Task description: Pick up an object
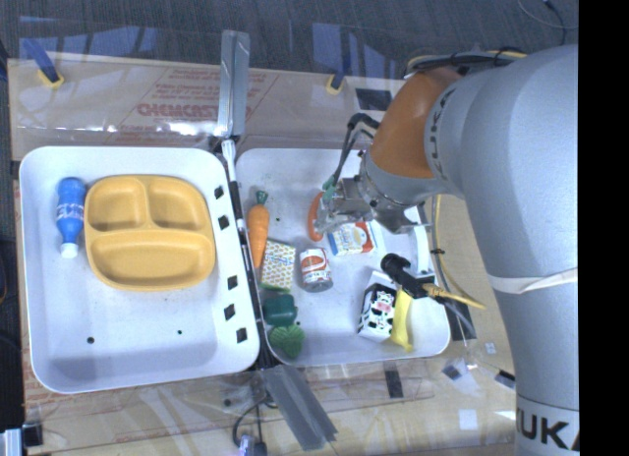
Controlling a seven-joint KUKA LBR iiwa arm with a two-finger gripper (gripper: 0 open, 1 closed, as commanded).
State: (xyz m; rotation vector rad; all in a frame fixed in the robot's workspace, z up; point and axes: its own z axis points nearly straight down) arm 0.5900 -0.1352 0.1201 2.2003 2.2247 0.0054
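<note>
At the bottom of the right bin, a dark green broccoli-like piece sits by the divider, and lower right of centre a black-and-white cow-patterned carton touches a yellow banana. Higher up, near mid-frame, a small red-and-white can lies beside a speckled yellowish packet, with an orange carrot along the divider. Above the can, the gripper is low over a white, blue-printed packet with an orange-red piece at its left; whether the jaws are open or closed I cannot tell. In the left bin, a yellow divided tray lies beside a blue bottle.
</note>
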